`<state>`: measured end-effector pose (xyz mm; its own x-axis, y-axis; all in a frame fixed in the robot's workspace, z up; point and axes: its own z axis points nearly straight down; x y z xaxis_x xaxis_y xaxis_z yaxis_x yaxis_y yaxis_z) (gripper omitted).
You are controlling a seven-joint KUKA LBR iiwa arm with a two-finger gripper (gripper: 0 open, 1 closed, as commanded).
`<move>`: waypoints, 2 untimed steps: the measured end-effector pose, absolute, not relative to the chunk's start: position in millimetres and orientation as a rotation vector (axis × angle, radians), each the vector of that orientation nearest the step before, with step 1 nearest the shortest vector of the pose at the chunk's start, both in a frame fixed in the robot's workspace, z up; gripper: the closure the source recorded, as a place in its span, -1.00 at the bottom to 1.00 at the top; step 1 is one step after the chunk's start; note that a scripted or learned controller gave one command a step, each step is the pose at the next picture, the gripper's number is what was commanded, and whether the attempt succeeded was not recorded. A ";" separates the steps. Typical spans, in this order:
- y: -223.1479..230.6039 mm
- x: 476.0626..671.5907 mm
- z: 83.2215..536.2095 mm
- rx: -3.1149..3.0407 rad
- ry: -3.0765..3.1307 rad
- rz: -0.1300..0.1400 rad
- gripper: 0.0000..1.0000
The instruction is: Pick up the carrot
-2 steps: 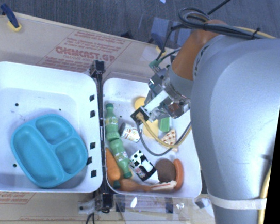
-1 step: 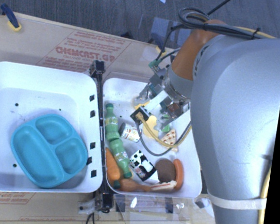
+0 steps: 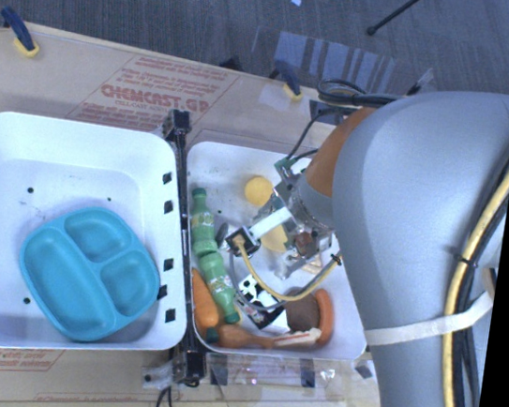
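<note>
1. The carrot lies in the right bin at about 7 o'clock, tight along the left wall. A descent beside that wall could hit the rim or leave no room on the wall side.
2. The green bottle touches the carrot from 12 o'clock and runs along its 3 o'clock side. A grasp set slightly high would likely catch the bottle instead.
3. A tan stick-like thing and a black-and-white thing crowd the carrot's lower end, so a push there could shove the pile and roll the carrot.
4. The tool hangs over the bin's middle, with the carrot off toward 8 o'clock. I cannot tell whether it is spread or pressed together, and if it arrives closed it will only poke.
5. The carrot's tapered, smooth body may slip out of a grip near its thin end.
</note>
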<state>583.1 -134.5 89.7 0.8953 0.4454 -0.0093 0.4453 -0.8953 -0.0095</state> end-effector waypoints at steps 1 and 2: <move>-122.8 629.2 96.8 -3.069 -0.619 0.011 -1.00; -120.4 628.3 105.9 -3.057 -0.642 0.029 1.00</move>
<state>628.3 -120.4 105.9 0.9152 0.4027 -0.0142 0.4024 -0.9152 -0.0214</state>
